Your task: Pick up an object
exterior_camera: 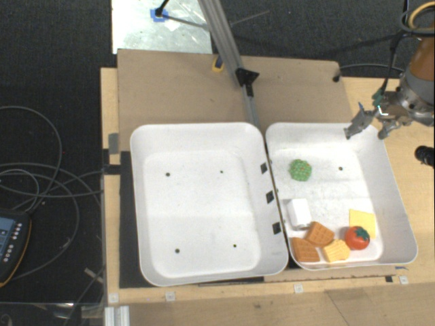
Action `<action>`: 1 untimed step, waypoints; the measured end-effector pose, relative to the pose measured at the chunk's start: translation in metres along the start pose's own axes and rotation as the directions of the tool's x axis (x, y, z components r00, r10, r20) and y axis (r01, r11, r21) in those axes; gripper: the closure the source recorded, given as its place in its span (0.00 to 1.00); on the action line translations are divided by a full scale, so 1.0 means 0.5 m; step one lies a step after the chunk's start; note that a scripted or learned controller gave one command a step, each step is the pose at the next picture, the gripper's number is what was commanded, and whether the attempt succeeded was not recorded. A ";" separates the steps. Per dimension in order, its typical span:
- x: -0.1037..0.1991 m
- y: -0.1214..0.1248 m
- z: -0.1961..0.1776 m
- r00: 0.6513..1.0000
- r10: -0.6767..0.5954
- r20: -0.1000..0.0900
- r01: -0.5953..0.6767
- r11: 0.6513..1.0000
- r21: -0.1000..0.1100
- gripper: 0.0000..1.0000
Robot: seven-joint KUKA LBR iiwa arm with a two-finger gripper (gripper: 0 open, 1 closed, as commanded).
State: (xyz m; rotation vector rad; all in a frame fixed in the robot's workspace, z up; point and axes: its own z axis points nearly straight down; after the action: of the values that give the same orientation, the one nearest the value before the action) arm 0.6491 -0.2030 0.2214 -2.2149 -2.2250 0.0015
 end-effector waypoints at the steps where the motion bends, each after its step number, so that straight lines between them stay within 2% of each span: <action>1: 0.000 0.002 -0.006 1.000 -0.002 0.002 0.002 1.000 -0.003 0.00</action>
State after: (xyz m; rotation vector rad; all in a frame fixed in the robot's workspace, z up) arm 0.6500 -0.2028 0.2241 -2.2152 -2.2301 -0.0001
